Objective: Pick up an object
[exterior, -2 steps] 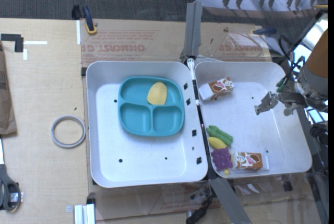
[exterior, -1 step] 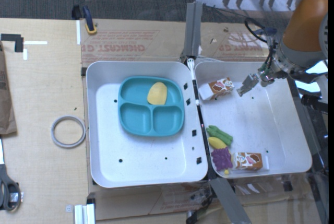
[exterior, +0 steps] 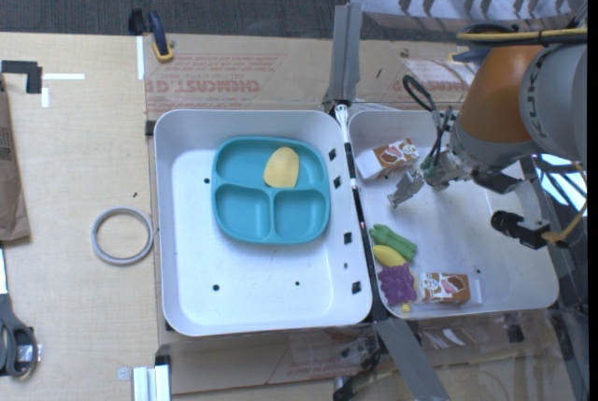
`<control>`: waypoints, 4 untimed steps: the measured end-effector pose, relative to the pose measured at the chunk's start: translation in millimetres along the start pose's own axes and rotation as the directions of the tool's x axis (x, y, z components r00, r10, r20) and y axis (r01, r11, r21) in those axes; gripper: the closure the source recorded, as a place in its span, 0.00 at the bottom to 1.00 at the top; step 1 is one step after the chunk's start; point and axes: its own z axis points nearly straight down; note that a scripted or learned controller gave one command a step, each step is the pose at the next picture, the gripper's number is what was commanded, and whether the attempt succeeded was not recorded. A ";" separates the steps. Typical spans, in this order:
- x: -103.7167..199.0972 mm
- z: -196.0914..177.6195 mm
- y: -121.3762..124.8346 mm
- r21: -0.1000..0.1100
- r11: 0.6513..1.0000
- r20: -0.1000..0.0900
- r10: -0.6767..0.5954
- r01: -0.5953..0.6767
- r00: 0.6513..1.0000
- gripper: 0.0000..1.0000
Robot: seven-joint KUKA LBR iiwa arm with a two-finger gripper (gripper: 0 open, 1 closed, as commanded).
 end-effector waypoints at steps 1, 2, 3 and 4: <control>-2.1 -0.9 46.6 -0.003 0.980 0.002 -0.199 0.199 0.980 0.00; -15.1 -1.5 65.7 -0.002 0.920 0.004 -0.391 0.391 0.920 0.00; -13.3 -1.4 62.4 -0.002 0.851 0.004 -0.525 0.525 0.851 0.00; 22.6 -38.9 -41.6 0.000 0.873 0.003 -0.488 0.488 0.873 0.00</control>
